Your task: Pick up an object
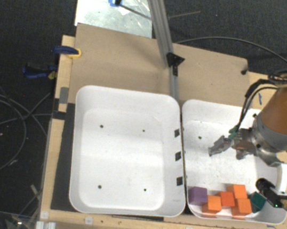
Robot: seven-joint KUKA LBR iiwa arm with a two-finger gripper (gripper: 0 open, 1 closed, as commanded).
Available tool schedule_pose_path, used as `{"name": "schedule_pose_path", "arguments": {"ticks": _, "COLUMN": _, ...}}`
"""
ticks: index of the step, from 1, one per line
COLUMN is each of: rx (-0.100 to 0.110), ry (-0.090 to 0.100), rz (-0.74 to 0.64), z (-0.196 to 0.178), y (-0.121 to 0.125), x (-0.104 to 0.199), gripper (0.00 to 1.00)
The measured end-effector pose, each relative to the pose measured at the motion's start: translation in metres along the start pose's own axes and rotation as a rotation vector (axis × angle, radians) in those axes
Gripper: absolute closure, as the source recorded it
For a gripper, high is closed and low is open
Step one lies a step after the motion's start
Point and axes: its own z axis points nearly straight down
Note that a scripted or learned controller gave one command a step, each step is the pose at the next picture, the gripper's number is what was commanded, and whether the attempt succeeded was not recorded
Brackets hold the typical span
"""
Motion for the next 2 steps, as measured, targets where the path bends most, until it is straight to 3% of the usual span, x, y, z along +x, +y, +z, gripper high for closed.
{"name": "schedule_pose_path", "arguments": {"ticks": 1, "rx": -0.01, "ry": -0.002, "rz": -0.007, "z": -0.102, "y": 0.035, "x": 0.018, "gripper": 0.0}}
{"name": "schedule_pose_path", "arguments": {"ticks": 2, "rx": -0.001, "ry": -0.002, "rz": -0.005, "z": -0.054, "y": 0.104, "x": 0.004, "gripper": 0.0}}
